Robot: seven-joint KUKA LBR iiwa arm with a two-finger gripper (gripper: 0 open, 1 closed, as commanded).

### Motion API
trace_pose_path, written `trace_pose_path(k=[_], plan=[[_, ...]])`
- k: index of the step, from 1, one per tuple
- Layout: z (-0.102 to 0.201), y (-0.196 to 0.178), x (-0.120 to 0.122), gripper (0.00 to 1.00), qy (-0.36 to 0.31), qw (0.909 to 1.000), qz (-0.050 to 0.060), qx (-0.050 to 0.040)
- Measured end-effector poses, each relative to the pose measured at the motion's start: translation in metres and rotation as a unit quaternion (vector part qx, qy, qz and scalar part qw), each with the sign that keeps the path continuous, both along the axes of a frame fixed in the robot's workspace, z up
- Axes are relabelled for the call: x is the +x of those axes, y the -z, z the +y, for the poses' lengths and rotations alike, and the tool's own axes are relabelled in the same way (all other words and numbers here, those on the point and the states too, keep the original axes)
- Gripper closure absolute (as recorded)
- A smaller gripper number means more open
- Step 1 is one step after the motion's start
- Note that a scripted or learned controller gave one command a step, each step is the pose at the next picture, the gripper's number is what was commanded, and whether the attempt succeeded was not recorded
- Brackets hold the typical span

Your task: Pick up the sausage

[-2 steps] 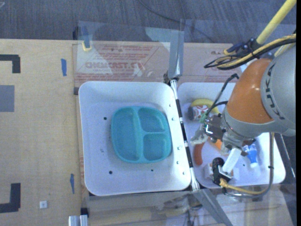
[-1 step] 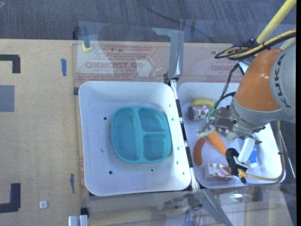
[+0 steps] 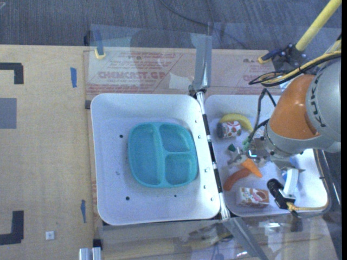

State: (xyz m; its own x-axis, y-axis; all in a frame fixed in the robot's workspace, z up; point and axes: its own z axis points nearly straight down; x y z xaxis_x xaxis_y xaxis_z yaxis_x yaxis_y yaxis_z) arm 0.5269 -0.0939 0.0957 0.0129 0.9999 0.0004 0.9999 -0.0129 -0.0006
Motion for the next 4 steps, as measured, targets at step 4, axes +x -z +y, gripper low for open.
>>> trace_pose_path(k=[4], plan=[[0.049,-0.089,0.021,0.00,0.010,1.0000,0.000,-0.0004]])
